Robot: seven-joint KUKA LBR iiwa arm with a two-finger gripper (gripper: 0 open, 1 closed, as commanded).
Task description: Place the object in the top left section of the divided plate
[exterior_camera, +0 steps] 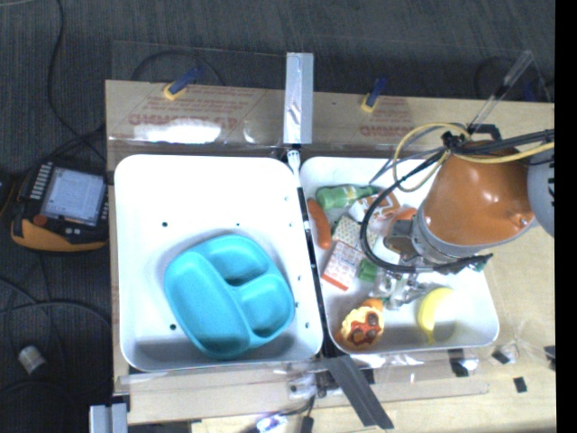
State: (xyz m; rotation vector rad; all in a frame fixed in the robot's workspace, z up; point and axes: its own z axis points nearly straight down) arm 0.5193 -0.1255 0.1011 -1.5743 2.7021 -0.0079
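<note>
The left bin holds the blue divided plate, lying flat with its long axis running from upper left to lower right — one big section on its left side, two smaller ones on its right.

The right bin carries the clutter, and the arm hangs over its middle, orange band uppermost. Under it the gripper points down among the objects; whether its fingers are spread or closed on anything cannot be made out.

Nearby lie a yellow lemon, a red-and-yellow toy, a red-printed packet whose writing is too small to read, a green bottle on its side and an orange carrot along the divider.
</note>
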